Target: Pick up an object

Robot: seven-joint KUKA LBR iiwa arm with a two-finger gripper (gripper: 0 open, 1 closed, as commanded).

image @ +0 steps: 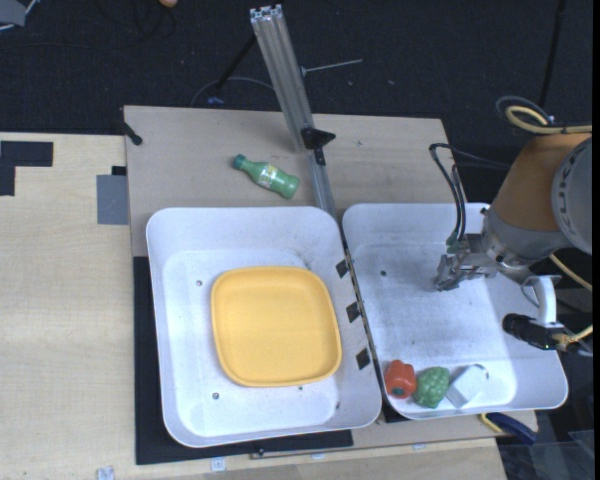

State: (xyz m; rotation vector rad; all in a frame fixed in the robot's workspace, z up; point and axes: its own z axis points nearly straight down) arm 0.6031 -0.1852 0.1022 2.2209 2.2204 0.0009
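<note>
A grey KUKA arm with an orange band reaches in from the right edge of the frame, its gripper point(452, 275) poised low over the bare middle of the right-hand bin point(420, 318). Whether it touches the bin floor cannot be told from this angle. Nothing shows between its tips, and whether the gripper is apart or together cannot be told at this size and slant.

By the look of things the pick is not yet done. The likely candidates sit clustered in the lower corner of the right-hand bin, well apart from the gripper: a red pepper-like toy point(400, 378), a green bumpy toy point(432, 386) just beside it, and a small white-and-grey block point(464, 385) touching or nearly touching the green one. All three rest on the bin floor near its lower rim.

In the left-hand bin point(180, 238), at the centre of the frame, a yellow square plate point(275, 325) lies flat. Above the bins, on the counter point(380, 158), a small green bottle point(267, 175) lies on its side beside a slanted metal rail point(285, 68).

Judging from this layout, the whole task remains: moving toward the lower corner, closing on one item, and lifting it clear.
</note>
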